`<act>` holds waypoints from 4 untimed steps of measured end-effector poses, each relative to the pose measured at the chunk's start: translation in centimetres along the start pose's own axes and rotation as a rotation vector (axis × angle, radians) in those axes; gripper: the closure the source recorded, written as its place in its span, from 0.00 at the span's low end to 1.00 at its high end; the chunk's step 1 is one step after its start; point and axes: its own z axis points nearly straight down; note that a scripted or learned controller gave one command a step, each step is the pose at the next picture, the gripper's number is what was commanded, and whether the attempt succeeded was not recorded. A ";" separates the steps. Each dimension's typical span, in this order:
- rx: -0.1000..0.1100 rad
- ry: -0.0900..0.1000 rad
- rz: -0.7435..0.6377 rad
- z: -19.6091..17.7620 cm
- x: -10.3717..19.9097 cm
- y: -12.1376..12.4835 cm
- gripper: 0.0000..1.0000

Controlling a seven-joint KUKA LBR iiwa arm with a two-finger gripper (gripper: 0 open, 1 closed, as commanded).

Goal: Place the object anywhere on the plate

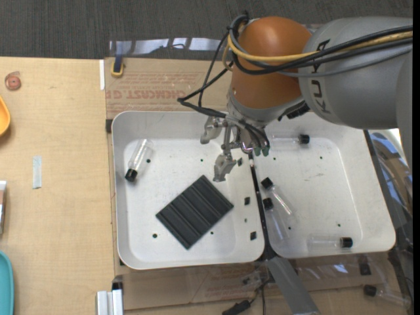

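A black ribbed plate [195,210] lies flat and turned diagonally in the left bin [125,195]. A clear tube with a black cap [136,159] rests near that bin's left wall. My gripper [222,168] hangs over the left bin, just above the plate's upper corner and close to the wall between the bins. I see no object in it. Three more clear, black-capped tubes lie in the right bin [367,195]: one at the back [289,138], one near the divider [275,199] and one at the front [329,242].
The grey arm with its orange band [272,51] reaches in from the right over the back of both bins, with cables looped around it. A wooden bench top [59,176] lies to the left. Cardboard [164,87] lies behind the bins.
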 end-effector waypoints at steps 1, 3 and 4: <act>-0.001 -0.002 -0.177 9.6 -6.2 5.8 0.00; 0.001 0.002 0.328 9.7 -0.9 12.0 0.00; 0.003 0.004 0.498 9.7 6.6 13.1 0.00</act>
